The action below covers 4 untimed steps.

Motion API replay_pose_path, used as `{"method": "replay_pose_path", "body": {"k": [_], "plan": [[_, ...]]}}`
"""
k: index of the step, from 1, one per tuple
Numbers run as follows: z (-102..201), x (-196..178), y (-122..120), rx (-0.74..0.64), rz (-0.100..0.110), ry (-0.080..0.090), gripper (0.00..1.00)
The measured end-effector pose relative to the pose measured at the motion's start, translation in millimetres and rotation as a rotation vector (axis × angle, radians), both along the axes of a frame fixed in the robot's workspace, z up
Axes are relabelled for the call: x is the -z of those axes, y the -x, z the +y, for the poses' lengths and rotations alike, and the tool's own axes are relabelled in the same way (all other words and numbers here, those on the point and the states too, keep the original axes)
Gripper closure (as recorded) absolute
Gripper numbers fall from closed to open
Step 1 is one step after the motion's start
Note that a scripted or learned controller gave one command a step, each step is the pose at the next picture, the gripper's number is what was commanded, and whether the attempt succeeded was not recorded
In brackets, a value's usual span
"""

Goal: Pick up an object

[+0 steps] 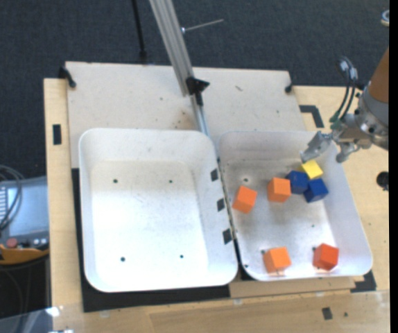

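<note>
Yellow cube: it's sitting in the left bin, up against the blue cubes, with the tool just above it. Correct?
Not quite. The yellow cube is in the right bin, not the left. The camera view shows it against the blue cubes, with the tool just above it.

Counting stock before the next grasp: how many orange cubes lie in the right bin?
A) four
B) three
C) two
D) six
A: four orange cubes lie in the right bin, beside a yellow cube and blue ones.
</note>
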<state>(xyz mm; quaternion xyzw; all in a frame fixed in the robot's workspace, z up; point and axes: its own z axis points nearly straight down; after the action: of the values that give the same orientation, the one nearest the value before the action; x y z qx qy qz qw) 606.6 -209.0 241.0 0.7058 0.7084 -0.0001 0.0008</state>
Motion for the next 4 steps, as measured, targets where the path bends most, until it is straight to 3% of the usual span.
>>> {"method": "replay_pose_path", "body": {"k": [1, 2, 3, 4], "plan": [[0, 0, 0, -0.001, 0.001, 0.001, 0.00], [-4, 63, 0, 0.004, 0.005, 0.000, 0.00], [-3, 100, -10, 0.002, -0.010, 0.003, 0.00], [-4, 109, -10, 0.002, -0.009, 0.004, 0.00]]}}
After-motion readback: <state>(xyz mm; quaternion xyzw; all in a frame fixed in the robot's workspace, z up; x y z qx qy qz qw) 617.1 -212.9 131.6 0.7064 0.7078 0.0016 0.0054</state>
